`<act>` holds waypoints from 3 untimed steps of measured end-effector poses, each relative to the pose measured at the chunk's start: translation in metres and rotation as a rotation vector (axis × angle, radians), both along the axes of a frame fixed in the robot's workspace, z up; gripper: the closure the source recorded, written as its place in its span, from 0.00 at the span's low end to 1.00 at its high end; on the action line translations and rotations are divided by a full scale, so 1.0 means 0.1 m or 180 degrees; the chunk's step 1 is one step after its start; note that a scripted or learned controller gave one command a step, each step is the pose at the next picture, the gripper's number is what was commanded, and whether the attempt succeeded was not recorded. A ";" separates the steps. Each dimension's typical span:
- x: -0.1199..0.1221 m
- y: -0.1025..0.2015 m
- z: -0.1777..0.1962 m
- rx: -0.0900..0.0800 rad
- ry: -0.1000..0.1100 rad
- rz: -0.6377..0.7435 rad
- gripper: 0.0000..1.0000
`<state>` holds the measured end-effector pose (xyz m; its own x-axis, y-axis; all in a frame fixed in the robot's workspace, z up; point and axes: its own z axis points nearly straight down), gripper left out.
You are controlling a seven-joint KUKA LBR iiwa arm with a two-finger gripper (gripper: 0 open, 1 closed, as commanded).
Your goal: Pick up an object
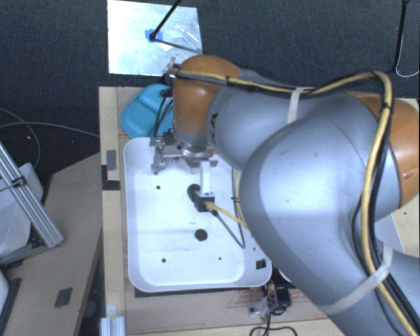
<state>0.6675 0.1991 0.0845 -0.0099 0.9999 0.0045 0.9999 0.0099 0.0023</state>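
Nearest, the big grey arm (315,197) reaches in from the right and covers most of what lies under it on that side. At the near edge of the bench (111,289) a small tangle of wires (272,303) sits just outside the near rim of the left bin (184,281), a shallow white tray with rounded corners. On the bin's floor, by its near right corner, lies a small black square piece (260,264). Further in, about the middle of the floor, is a dark round spot (201,235); whether that is a loose thing or a hole cannot be told. A few smaller dark dots are scattered over the floor. Left of the bench a slanted metal rail (29,207) stands over a pale board (65,197). At the far end of the bin the gripper (177,156) hangs low over the floor, pointing down, under the orange band (197,92) of the wrist; whether it is open or closed cannot be told from this angle. Just beyond it, at the bin's far left corner, lies a light blue thing (146,110), rounded and smooth, its right part hidden behind the wrist; it sits on the rim or just past it, and which one cannot be told. Farthest back, on the dark floor past the bench, lies a shiny silver sheet (154,39) with a thin black rod (169,18) slanting across it
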 end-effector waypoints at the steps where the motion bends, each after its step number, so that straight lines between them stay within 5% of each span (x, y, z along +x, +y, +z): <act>1: 0.02 -0.05 0.12 -0.0007 -0.0009 -0.0014 1.00; 2: -0.90 0.39 -0.01 -0.0010 0.0029 -0.0004 1.00; 3: -0.19 0.35 0.01 -0.0007 -0.0019 -0.0017 1.00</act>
